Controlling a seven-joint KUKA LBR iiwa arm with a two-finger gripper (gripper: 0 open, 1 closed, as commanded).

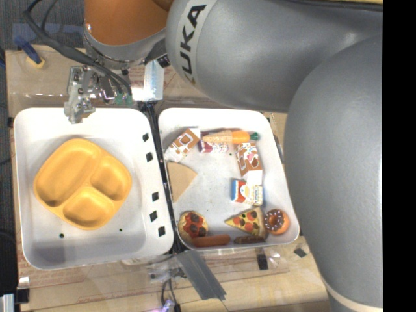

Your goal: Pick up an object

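Observation:
My gripper (78, 104) hangs over the far left corner of the left bin (26, 239), above its back rim and apart from every object. A yellow divided plate (81, 184) lies in that bin. The right bin (279, 174) holds several toy foods: an orange carrot (229, 136), a small printed box (184, 142), a tan wedge (181, 177), a brown bar (247, 157), a small carton (246, 191), a pizza slice (246, 221), a donut (276, 221), a round mini pizza (193, 224) and a sausage (211, 240).
The big grey arm (312, 77) covers the upper right and right side, its orange band (120, 8) above the wrist. Black clips (156, 200) line the wall between the bins. Cables (45, 38) trail over the bench at the top left.

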